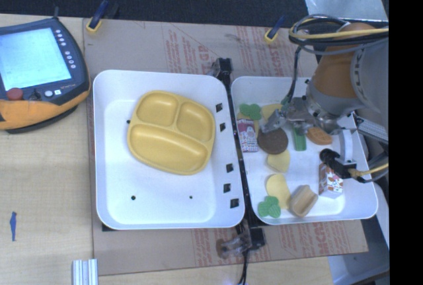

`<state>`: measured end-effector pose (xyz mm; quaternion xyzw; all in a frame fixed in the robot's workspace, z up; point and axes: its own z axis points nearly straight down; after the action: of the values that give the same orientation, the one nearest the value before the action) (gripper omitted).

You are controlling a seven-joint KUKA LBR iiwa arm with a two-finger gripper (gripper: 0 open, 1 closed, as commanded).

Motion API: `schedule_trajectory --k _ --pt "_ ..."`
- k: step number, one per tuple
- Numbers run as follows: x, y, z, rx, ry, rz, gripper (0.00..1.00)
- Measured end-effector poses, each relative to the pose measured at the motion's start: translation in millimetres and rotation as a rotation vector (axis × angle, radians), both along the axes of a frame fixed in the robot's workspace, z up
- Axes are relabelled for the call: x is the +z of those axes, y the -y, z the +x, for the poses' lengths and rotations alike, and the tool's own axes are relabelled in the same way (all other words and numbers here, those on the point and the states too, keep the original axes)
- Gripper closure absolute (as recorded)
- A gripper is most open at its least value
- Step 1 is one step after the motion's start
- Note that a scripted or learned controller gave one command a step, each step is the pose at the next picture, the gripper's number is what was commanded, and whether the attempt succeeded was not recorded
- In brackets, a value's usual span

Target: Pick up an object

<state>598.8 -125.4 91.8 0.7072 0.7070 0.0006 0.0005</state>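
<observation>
My gripper hangs low over the back middle of the right bin, just above a brown round disc. Beside it lie a green stick and an orange piece. A pink carton, a green clover shape and a yellow piece sit to its left. Nearer the front are two yellow pieces, a green shape, a tan bread piece and a small red and white carton. The arm's body hides the bin's back right corner.
The left bin holds a yellow divided plate. A teach pendant lies on the bench at far left. Black clips line the wall between the two bins. A black and yellow cable loops over the right bin.
</observation>
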Motion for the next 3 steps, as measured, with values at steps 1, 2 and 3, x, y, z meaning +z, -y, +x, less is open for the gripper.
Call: schedule_trajectory --k 1,2,3 --pt "31 -18 33 0.006 -0.002 -0.001 0.00" --pt "2 -10 -29 0.000 -0.001 0.001 0.00" --pt "107 -43 21 0.009 0.008 -0.001 0.00"
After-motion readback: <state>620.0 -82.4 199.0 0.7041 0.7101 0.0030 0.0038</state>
